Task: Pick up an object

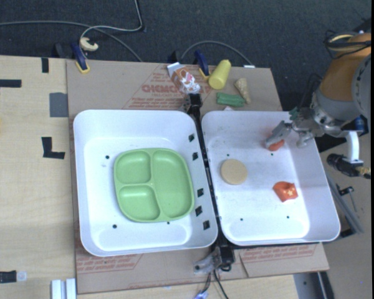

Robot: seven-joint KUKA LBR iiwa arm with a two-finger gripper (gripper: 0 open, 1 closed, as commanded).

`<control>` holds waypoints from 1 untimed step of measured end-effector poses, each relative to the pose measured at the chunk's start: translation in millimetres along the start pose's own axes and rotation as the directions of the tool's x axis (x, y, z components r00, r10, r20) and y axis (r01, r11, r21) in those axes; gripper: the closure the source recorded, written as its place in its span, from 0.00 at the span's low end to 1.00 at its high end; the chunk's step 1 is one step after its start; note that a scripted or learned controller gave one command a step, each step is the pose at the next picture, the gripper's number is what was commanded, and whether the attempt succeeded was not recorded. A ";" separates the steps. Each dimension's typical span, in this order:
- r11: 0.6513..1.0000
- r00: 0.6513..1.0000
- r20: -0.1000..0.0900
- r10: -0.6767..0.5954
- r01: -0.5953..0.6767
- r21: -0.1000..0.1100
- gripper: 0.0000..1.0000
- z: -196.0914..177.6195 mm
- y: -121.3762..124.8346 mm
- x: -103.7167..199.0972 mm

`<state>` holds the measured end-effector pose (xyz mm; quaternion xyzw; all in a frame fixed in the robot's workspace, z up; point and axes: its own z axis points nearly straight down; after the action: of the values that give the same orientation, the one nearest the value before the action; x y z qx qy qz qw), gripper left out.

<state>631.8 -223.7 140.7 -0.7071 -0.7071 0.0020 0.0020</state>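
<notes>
Beneath the camera, a brown cardboard sheet (156,92) covers the bench and carries two shallow white bins side by side; a dark carpeted floor (237,11) with a thin cable running across it lies beyond. The left bin (90,167) holds a green divided plate (153,184) with three compartments. The right bin (311,204) holds a round tan disc (234,171) near its middle, an orange-red block (285,191) nearer the right wall, and a small orange-red piece (275,145) toward the far right part. On the cardboard behind the bins lie a yellow bottle-like object (219,74), a green piece (229,99), a beige piece (242,90) and a small printed packet (184,78). Blue clamps (81,58) grip the cardboard's far edge.

The grey arm (346,83) reaches in from the right, its gripper (280,136) low over the far right part of the right bin. Its grey fingers (278,131) slant down toward the small orange-red piece, which sits right at their tips. The fingers seem close around it, but whether they actually pinch it cannot be told from this angle.
</notes>
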 end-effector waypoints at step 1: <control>1.000 1.000 0.001 -0.003 0.003 -0.007 0.00 51.7 37.5 44.1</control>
<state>669.0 -179.6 88.8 -0.7061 -0.7081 -0.0002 -0.0008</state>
